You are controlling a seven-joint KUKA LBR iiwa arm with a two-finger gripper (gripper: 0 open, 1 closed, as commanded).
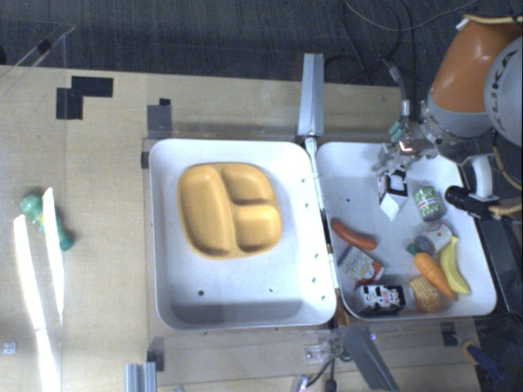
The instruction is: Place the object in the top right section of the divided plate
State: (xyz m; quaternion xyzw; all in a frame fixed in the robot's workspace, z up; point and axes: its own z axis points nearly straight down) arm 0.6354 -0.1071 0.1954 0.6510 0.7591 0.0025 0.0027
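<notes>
Hovering claw [398, 163]: poised above the upper part of the right bin [482, 300], near its back-left corner, at the end of the arm [478, 72] reaching in from the right.
Claw state: too small and cluttered to read; cannot tell whether spread or closed, and nothing plainly seen gripped.
Task thing: not yet singled out; judged to be one of the items in the right bin, well apart from the plate.
Nearest candidates: white tag-like piece [391, 207] just below the claw; small green-labelled can [427, 202] just to its right.
Other contents: sausage [353, 236] near the left wall; carrot [432, 274] beside a banana [454, 266] at lower right; dark carton [382, 297] and a waffle-like piece [425, 294] along the front edge.
Divided plate [230, 209]: yellow, lying in the upper middle of the left bin [237, 309], all sections bare.
Target section: top right compartment [248, 184], small, bordered by the long left compartment and the lower right one.
Step in hand: likely the pick stage, with no object on the plate so far.
Next move calls for: settling squarely over one item, closing firmly on it, lifting clear of the divider between the bins, then crossing left and releasing inside the small upper right section without straddling its ridges.
Surface [90, 300]: pale wood, carrying both bins.
</notes>
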